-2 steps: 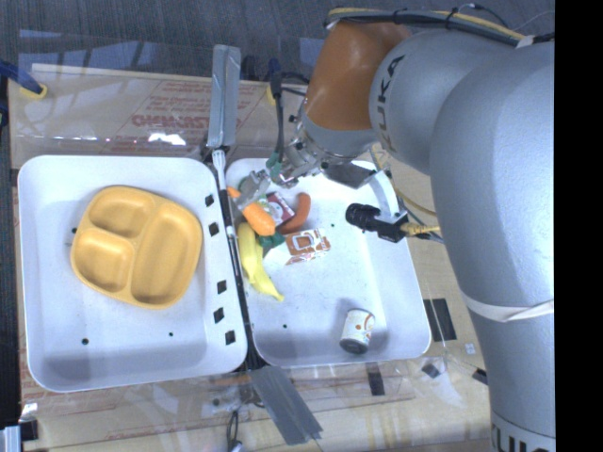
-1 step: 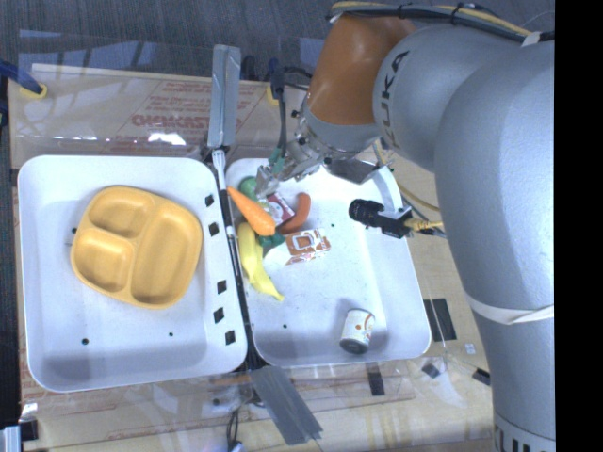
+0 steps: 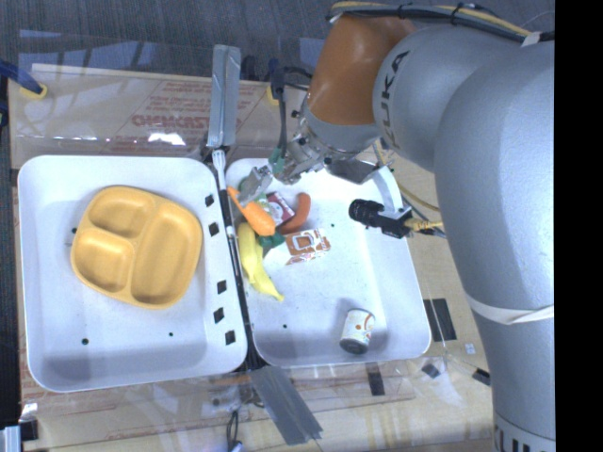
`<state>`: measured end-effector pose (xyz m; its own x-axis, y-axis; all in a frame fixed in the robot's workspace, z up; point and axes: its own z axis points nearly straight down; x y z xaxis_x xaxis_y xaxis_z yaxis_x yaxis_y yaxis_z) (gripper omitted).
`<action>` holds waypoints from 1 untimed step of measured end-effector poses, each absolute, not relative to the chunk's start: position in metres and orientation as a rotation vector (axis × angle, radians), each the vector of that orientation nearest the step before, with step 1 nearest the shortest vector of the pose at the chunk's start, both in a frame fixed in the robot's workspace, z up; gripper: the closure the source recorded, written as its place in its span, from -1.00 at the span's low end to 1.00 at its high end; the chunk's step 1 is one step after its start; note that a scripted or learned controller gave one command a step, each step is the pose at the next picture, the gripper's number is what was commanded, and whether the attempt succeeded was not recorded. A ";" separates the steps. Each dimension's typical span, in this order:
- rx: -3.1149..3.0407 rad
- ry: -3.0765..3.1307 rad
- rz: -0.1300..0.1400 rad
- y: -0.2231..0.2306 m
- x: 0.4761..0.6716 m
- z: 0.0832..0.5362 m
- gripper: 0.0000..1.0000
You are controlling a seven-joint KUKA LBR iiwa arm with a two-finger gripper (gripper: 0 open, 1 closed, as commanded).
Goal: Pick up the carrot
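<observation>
2 white bins sit side by side. The left bin (image 3: 38,252) holds a yellow plate (image 3: 137,245) with 3 sections, lying in the left middle of the frame. The right bin (image 3: 396,281) holds a small cluster near its upper left corner, just right of the divider between the bins.

The carrot (image 3: 254,215) lies in that cluster, orange and slanted, against the top end of a yellow banana (image 3: 254,264) that runs down toward the middle of the frame. Just right of the carrot is a red sausage (image 3: 299,212), and below that a small flat packet (image 3: 306,244) with an orange and white print. A small white can (image 3: 357,330) lies on its side, well apart, near the lower right corner of this bin.

The grey arm enters from the right, its orange band at top centre. The gripper (image 3: 259,185) is low over the cluster, its tip just above the carrot's upper end. I cannot tell how far the fingers are spread, or whether anything is between them.
</observation>
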<state>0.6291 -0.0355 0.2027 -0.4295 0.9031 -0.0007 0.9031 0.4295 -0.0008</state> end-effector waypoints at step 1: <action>1.636 2.680 0.000 -0.078 0.644 0.292 -1.00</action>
